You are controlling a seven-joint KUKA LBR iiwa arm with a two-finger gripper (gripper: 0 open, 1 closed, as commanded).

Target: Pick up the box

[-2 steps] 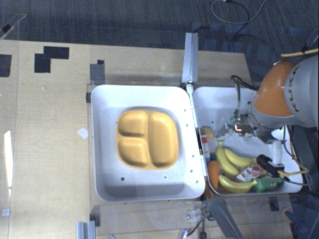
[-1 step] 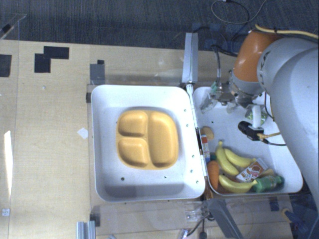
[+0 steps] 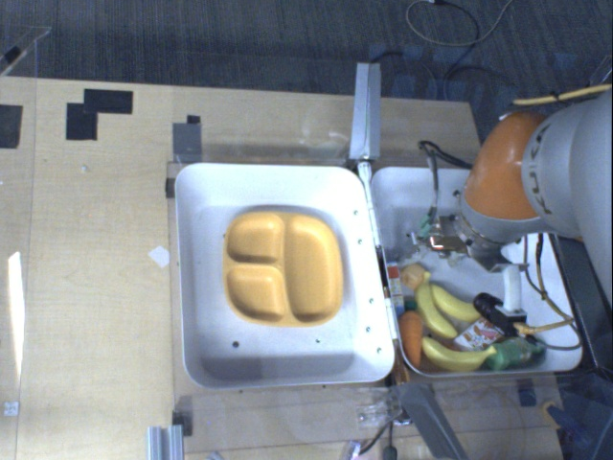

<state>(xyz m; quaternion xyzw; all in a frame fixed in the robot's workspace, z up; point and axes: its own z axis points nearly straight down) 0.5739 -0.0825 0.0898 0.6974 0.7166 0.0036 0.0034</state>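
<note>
Caller: Bench from above, the one camera view, two bins side by side. The left bin [image 3: 196, 257] carries one yellow tray [image 3: 284, 266] with three compartments, nothing in them. Where's our box?

Spotter: Right bin [image 3: 397, 192], front end. I take the small red-and-white pack [image 3: 476, 335] for the box, though it's too small to be sure. It lies touching the bananas [image 3: 450, 307] on one side and a green item [image 3: 515, 354] on the other.

Caller: And the gripper [image 3: 436, 241]?

Spotter: Over the middle of that same bin, on the grey arm [image 3: 565, 175] with its orange band. It's apart from the box, nearer the bin's back. Spread or pressed together? I cannot tell from this angle.

Caller: So, progress?

Spotter: By my reading, hardly begun. The box rests in the bin, not lifted. The reach across, the descent, the pinch and the lift are all left.

Caller: Give me the count.

Spotter: Two bins, one tray, one box. Bananas: two for certain, possibly a third in the bunch. One carrot [image 3: 411, 337] by the bin's left wall, one green item, one small pale thing [image 3: 414, 276] behind the bananas.
</note>
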